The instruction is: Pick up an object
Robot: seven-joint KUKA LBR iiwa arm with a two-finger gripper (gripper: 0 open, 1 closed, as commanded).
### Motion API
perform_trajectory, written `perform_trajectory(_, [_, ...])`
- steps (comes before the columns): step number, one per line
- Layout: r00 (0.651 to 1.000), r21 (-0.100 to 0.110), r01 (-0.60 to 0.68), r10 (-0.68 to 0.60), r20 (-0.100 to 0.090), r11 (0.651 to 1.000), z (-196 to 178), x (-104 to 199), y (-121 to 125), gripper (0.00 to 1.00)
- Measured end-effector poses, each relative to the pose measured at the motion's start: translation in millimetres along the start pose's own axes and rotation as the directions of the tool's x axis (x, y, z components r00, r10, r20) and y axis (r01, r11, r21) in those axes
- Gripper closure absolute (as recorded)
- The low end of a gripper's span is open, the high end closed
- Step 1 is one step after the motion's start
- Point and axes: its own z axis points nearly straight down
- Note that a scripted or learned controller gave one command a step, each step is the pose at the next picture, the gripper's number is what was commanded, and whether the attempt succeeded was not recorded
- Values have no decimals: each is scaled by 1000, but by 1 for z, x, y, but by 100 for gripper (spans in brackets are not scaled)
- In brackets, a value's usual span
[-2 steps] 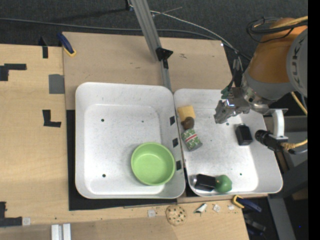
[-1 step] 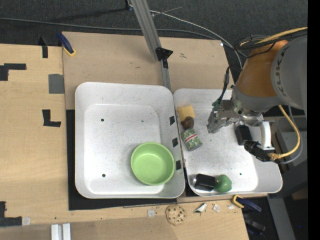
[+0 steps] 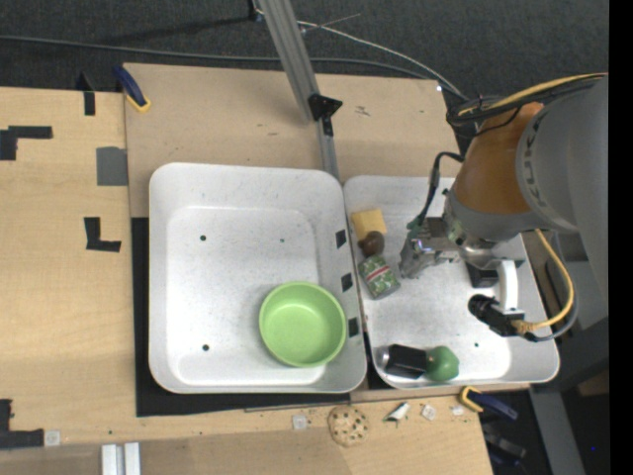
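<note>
Worktop front edge [image 3: 247,433]: bare wood at 6 o'clock, with a small round speckled cookie-like piece [image 3: 345,425] and a few white scraps [image 3: 410,412] lying on it, just outside the bins
Yellow-and-blue clip [image 3: 479,401]: on the worktop at about 5 o'clock, touching the right bin's near corner
Green ball [image 3: 443,363]: in the right bin's near part, about 5 o'clock, touching a flat black object [image 3: 402,361] on its left
Green bowl [image 3: 303,324]: upright in the left bin's near right corner, close to the wall between the bins
Left bin [image 3: 188,196]: white, left of centre, on a dark mat
Right bin [image 3: 534,369]: white, at 3 to 4 o'clock, its left wall touching the left bin
Green-patterned packet [image 3: 379,276]: in the right bin beside its left wall, just right of centre, lying tilted
Gripper [image 3: 419,255]: over the middle of the right bin, at about 3 o'clock, near the packet's right side; nothing shows between its fingers, and whether they are apart or together cannot be told
Brown round piece [image 3: 371,242]: just behind the packet, touching a yellow block [image 3: 368,220] behind it
Arm [image 3: 524,166]: grey with an orange band, coming in from 2 to 3 o'clock
Metal pole [image 3: 289,43]: slanting up from the bins' far junction toward 12 o'clock
Second clip [image 3: 132,87]: on the worktop at 10 o'clock
</note>
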Motion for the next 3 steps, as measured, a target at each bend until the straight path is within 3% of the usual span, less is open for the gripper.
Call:
perform_trajectory(1, [1000,-9,0,0,0,1000,35,0,1,0])
perform_trajectory(2, [1000,-4,-1,1,-2,1000,24,1,0,100])
perform_trajectory(3, [1000,-10,1,-1,0,1000,-25,0,9,100])
